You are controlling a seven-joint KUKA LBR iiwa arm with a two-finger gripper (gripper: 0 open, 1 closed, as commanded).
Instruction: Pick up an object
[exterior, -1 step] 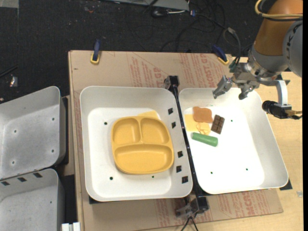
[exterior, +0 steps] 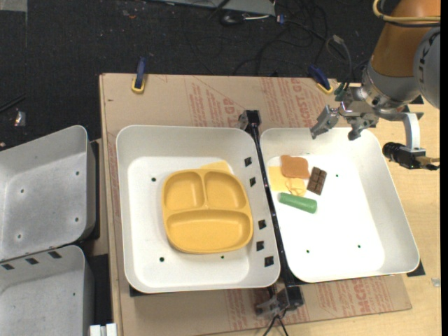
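Red lettering printed across the brown board (exterior: 210,96) under the bins, upside down and repeated along the far and near strips, too broken up to read with confidence. Two shallow white bins side by side on the desk: left bin (exterior: 133,187) and right bin (exterior: 364,215), edges touching along a dark centre seam. One yellow divided tray (exterior: 207,211) in the left bin, three compartments, lying flat on a pale yellow sheet whose corner peeks out at the far side. In the right bin, four small things clustered near the left wall: one orange-brown slab (exterior: 295,166), one dark brown chocolate-like bar (exterior: 317,180) just beside it, one green cylinder (exterior: 297,202) lying on its side nearer the camera, and one pale yellow flat piece (exterior: 279,181) beneath and between them. Grey arm with orange band entering from the right; gripper (exterior: 337,125) hovering over the far rim of the right bin, well apart from the cluster, fingers spread apart with nothing between them. Two clamps on the far edge of the board, one at each end.
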